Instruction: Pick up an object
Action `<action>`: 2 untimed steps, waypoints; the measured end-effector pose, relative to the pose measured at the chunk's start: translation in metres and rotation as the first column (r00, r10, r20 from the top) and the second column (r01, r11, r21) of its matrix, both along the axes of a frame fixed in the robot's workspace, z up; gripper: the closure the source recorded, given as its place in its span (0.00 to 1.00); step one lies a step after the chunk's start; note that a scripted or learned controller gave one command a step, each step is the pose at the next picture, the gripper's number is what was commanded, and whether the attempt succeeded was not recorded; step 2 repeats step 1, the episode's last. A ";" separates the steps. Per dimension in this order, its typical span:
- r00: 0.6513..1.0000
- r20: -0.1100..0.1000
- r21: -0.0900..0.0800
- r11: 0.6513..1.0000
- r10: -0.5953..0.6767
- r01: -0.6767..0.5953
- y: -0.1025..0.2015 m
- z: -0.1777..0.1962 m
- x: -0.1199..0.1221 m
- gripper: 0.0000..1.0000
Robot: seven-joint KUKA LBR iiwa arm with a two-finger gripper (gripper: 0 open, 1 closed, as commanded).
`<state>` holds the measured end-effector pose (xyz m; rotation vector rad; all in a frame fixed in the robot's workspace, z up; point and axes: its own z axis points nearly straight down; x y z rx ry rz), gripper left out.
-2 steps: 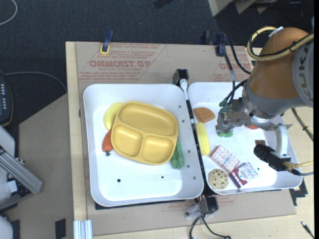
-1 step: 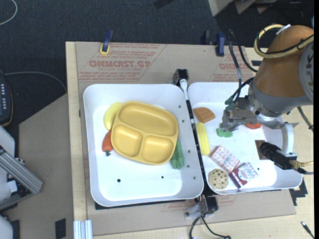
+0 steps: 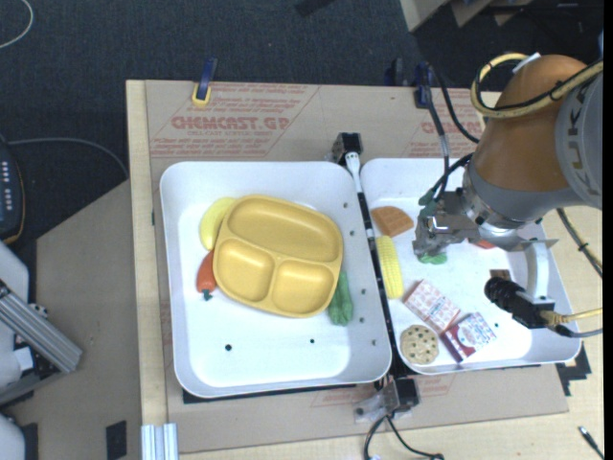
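Gripper (image 3: 433, 241) low in right bin (image 3: 498, 357), just above green object (image 3: 436, 254); fingers state cannot tell. Step: reaching for grasp, probably. Next move needs closing on green object, then straight lift, away from corn (image 3: 390, 265).

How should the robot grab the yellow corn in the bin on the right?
The corn lies flat and long beside the bin's left wall, running toward the camera. Come straight down from above and pinch its middle across the narrow width. The wall side looks tight, so one of the jaws may barely fit there.
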<state>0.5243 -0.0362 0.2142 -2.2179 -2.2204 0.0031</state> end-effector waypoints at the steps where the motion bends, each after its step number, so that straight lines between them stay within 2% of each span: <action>1: 1.000 0.002 0.000 1.000 -0.002 0.002 -0.007 0.003 -0.006 1.00; 2: 1.000 0.002 0.000 1.000 -0.002 0.002 -0.007 0.003 -0.006 1.00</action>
